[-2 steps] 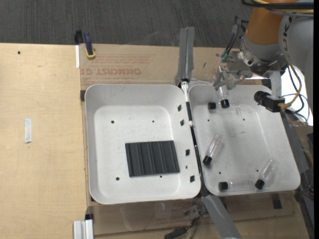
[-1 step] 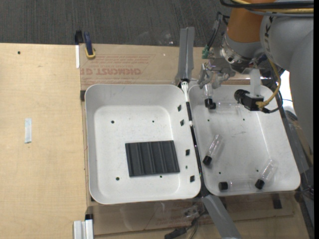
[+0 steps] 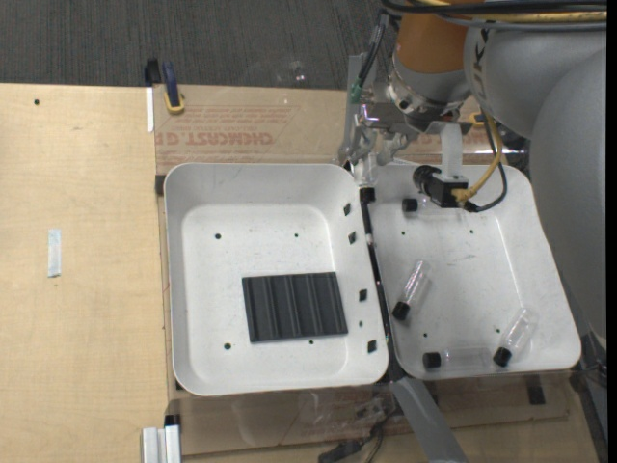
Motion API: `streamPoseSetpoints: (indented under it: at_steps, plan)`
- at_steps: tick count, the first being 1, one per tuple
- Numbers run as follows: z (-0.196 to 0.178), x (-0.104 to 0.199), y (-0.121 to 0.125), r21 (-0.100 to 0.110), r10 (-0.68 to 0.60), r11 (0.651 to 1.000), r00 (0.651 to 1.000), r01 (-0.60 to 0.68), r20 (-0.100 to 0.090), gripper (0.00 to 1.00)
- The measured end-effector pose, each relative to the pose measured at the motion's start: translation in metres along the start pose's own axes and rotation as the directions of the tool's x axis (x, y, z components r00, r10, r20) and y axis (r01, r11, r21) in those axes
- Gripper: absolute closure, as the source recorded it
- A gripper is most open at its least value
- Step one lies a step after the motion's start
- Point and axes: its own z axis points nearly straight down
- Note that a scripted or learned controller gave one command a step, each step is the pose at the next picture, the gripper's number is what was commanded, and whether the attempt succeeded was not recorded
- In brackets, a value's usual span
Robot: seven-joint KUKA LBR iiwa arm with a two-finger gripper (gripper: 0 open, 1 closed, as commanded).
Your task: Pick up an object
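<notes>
The arm (image 3: 521,56) runs off the top edge.

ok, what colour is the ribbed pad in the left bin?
Dark grey, nearly black, with lengthwise ridges: pad in the left bin, camera view.

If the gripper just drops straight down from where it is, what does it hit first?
Probably the bin rims: the gripper hangs over the top end of the seam where the left bin meets the right bin, not over either clear tube. Depth is hard to judge from this slant.
</notes>
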Motion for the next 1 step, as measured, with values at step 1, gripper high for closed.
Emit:
streamPoseSetpoints:
  at_steps: [1]
  plan:
    - [-0.0078, -0.0006, 0.0001, 0.002, -0.001, 1.0, 1.0, 0.001, 0.003, 1.0]
